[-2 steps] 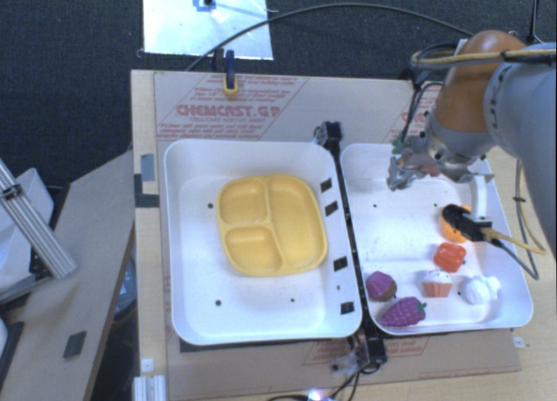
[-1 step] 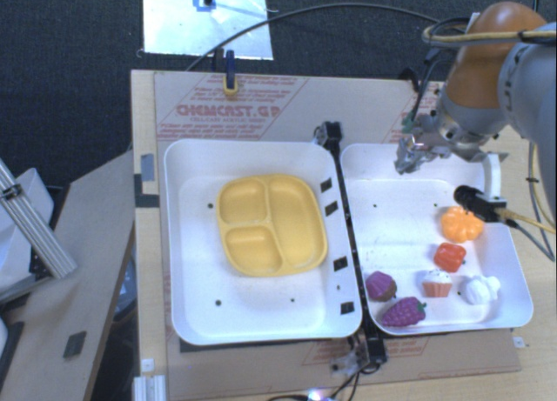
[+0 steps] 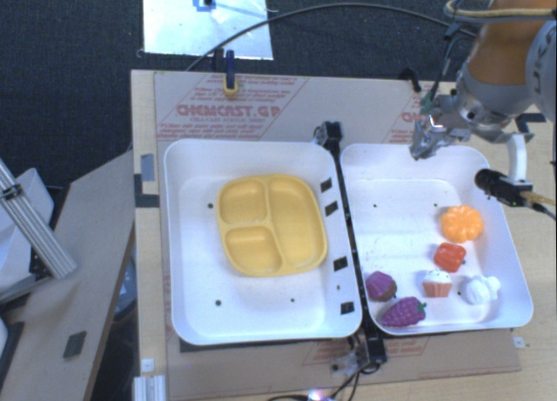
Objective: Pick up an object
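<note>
The right bin (image 3: 392, 182) holds several small toy foods along its near and right side: an orange pumpkin (image 3: 460, 223), a red pepper (image 3: 449, 257), a cupcake (image 3: 438, 284), a white piece (image 3: 480, 289), a purple round fruit (image 3: 380, 285) and a purple bunch of grapes (image 3: 402, 311). My gripper (image 3: 425, 149) hangs over the far rim of this bin, well behind the toys, with nothing seen in it. The pumpkin is the nearest toy to it, lower right of it.
The left bin (image 3: 196, 304) holds a yellow divided plate (image 3: 270, 223). Black clips (image 3: 335, 208) run along the seam between the bins. A black fitting (image 3: 498, 185) sits at the right bin's right rim. A blue and yellow clamp (image 3: 229, 73) stands behind the bins.
</note>
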`<state>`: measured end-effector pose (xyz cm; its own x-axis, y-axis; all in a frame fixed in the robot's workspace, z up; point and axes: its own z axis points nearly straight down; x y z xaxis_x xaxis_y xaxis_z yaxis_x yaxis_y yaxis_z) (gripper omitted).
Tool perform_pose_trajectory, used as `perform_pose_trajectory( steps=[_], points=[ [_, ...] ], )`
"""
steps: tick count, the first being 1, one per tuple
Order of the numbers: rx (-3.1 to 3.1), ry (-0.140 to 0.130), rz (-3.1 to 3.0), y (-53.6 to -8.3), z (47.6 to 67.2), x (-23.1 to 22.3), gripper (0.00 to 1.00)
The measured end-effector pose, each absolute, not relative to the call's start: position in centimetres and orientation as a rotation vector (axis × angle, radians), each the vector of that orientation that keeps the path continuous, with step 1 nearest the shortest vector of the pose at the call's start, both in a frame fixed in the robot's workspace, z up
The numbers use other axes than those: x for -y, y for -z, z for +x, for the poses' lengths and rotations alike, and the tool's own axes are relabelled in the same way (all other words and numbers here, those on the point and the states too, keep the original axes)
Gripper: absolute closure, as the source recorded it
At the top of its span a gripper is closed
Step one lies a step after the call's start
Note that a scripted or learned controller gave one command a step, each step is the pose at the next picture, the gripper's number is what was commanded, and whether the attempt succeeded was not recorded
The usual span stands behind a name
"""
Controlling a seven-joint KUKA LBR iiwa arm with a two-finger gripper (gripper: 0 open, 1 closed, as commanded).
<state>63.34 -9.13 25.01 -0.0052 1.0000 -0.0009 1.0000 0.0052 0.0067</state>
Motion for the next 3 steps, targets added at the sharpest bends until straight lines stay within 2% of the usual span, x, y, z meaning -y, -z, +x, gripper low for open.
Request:
perform_pose_trajectory(
  steps=[1,3],
  points=[
    [-2.231,-0.002,2.212,-23.6,62.5,4.4,1.00],
    [-2.235,-0.003,2.211,-22.8,58.8,-6.3,1.00]
  ],
)
